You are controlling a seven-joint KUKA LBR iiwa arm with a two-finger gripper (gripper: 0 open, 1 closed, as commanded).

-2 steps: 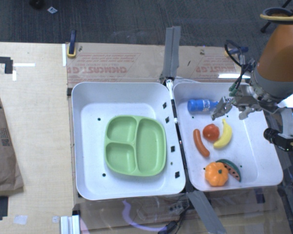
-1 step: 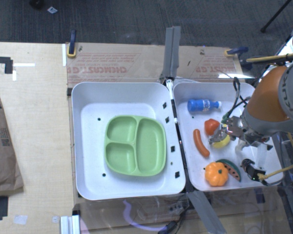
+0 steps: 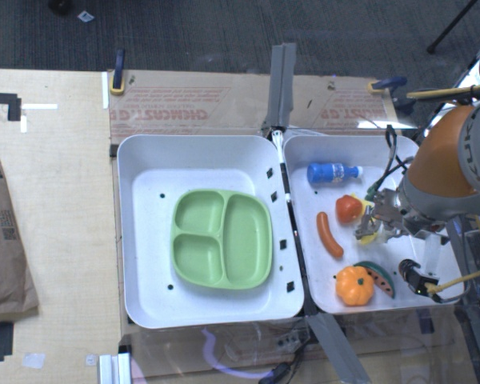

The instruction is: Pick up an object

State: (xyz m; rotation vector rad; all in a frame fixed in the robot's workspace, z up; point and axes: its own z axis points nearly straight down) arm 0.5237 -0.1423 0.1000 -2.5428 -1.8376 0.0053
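A pale wooden bench (image 3: 56,134) with a brown cardboard sheet (image 3: 192,106) at its back edge carries two shallow white bins side by side, over a dark carpeted floor. The left bin (image 3: 136,214) holds a green three-compartment plate (image 3: 222,238) lying flat near its middle, with bare white floor all round it. The right bin (image 3: 304,238) is where the pickable things are gathered, likely so the arm, which reaches in from the right, meets them first: a blue bottle (image 3: 333,172) lies on its side near the far wall, a red tomato-like toy (image 3: 348,207) sits below it, a sausage (image 3: 330,235) lies slantwise toward the bin's left wall, and an orange pumpkin (image 3: 354,286) rests near the front rim, touching a watermelon slice (image 3: 378,277). The gripper (image 3: 374,224) hangs low just right of the tomato, with something yellow at its tip; whether it is open or clenched on that piece I cannot tell, since cables and the wrist hide it. The tomato looks the nearest candidate. Room is tight there: the tomato is close beside the tool, and the sausage near. The bottle has freer space around it, though the far wall lies just behind it.
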